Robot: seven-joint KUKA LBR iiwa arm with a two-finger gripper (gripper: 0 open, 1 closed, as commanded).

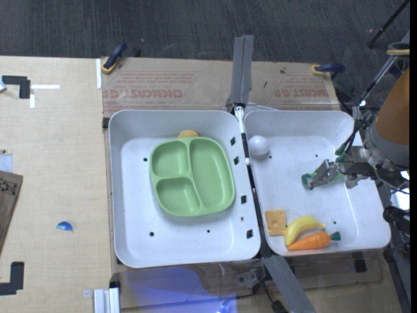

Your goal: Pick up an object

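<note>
My fingers point(311, 180) hovered over the right bin point(294, 124), holding nothing (couldn't tell if they were spread), with the banana point(303, 227) and carrot point(311, 241) nearer.

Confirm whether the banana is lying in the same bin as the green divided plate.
No: the banana lies in the right bin beside the carrot, while the green plate sits in the left bin.

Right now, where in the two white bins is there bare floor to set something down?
Right white bin: bare floor between the white ball and gripper; its near edge is crowded by cracker, yellow banana and orange carrot. Left white bin: the green divided plate fills the middle, leaving bare margins.
</note>
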